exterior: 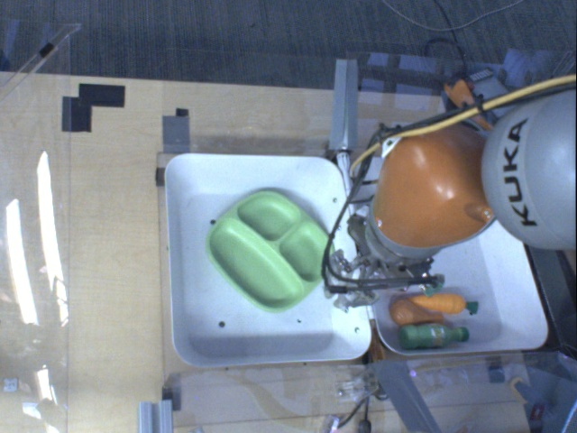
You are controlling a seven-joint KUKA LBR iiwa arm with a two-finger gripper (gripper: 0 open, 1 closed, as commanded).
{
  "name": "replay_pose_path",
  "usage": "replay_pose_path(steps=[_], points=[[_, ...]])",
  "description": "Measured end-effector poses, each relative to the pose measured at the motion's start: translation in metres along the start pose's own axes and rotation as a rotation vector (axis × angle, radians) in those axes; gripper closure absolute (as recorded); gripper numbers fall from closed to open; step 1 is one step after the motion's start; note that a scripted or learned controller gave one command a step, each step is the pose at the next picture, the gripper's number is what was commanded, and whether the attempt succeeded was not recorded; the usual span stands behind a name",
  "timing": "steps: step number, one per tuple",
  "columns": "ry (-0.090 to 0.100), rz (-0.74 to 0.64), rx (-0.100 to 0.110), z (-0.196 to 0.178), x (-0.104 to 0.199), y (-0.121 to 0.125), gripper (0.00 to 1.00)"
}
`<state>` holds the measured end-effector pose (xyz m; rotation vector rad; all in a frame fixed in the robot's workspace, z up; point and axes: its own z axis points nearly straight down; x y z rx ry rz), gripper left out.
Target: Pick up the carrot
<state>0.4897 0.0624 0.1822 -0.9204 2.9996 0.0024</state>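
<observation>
Pale wood bench (pixel 99 269) fills the lower and left part of the camera view, with a sheet of clear plastic (pixel 36 224) catching glare along its left side. Nearest the bottom edge, the right bin (pixel 532 327) holds a green bottle (pixel 434 335) lying on its side close to the bin's near wall. Just behind the bottle lies the carrot (pixel 442 304), orange with a small green tip pointing right, and touching its left end is a rounder orange-brown item (pixel 405 311) whose kind cannot be made out.

Just left of these, over the seam between the two bins, hangs the gripper (pixel 353 284); its dark metal parts and cables are tangled in this view, so whether it is wide or narrow cannot be told, and nothing is seen held in it. It sits left of the carrot, not on it.

Left bin (pixel 185 242) carries a light green divided plate (pixel 269 249), tilted diagonally, with three compartments.

Above the gripper rises the orange band (pixel 431 192) of the arm, and beside it the grey housing (pixel 532 170) bears the word "KUKA" in dark letters running downward. A yellow cable (pixel 469 111) runs across the arm.

Farther back, black square marks (pixel 90 105) sit on the bench, and beyond lies dark carpet (pixel 225 16) with a thin black wire (pixel 451 7)
</observation>
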Motion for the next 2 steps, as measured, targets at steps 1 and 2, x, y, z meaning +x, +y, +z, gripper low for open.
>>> replay_pose_path(steps=[1,2], points=[[-0.003,-0.304,-0.001,0.03,-0.066,0.022,1.0],[-0.005,-0.141,0.0,-0.008,-0.068,0.066,1.0]])
